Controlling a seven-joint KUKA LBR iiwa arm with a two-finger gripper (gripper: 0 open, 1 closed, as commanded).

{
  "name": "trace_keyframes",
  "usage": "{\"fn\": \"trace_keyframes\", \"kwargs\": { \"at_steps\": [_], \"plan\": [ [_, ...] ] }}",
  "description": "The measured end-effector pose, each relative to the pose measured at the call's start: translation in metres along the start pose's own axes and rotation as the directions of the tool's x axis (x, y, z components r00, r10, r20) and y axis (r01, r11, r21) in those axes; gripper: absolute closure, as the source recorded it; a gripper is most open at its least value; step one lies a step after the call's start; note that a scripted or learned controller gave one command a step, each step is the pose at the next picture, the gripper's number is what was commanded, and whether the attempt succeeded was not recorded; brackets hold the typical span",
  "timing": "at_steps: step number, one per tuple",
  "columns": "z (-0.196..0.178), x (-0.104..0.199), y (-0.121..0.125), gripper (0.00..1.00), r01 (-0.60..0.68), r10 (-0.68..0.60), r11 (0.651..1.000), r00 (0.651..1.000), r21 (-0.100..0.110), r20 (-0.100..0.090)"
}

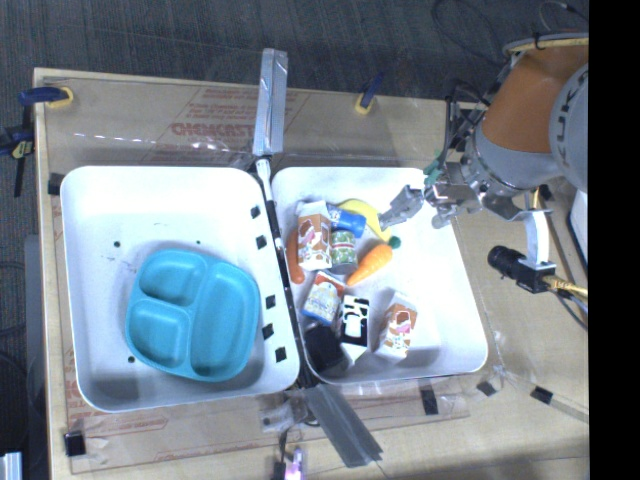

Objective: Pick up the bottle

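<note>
Hand (403, 206) over right bin's (462, 278) upper part, just right of banana (357, 211); fingers apart, nothing between them. Bottle (324, 349), dark, lies at bin's lower left corner beside black-and-white carton (355, 320). Carrot (372, 260) and small cartons clustered mid-bin. Left bin (100, 208) holds blue divided tray (195, 311).

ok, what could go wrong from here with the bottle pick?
1. The right bin is crowded: cartons, carrot and banana lie packed together, so a neighbour may get grabbed.
2. The gripper hangs by the banana, likely off target.
3. The dark item, possibly the bottle, lies against the bin's wall, leaving little room.
</note>
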State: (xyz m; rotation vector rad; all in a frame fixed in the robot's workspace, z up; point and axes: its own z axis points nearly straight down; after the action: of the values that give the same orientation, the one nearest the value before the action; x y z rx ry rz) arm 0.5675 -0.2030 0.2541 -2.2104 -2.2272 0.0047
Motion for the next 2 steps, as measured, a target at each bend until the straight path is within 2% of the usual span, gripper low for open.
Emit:
{"fn": "trace_keyframes", "kwargs": {
  "at_steps": [1, 2],
  "plan": [
    [0.027, -0.008, -0.039, 0.0, -0.348, 0.348, 0.938, 0.938, 0.002, -0.001],
    [0.064, 0.053, -0.004, 0.0, -0.054, 0.054, 0.999, 0.999, 0.001, -0.001]
  ]
}}
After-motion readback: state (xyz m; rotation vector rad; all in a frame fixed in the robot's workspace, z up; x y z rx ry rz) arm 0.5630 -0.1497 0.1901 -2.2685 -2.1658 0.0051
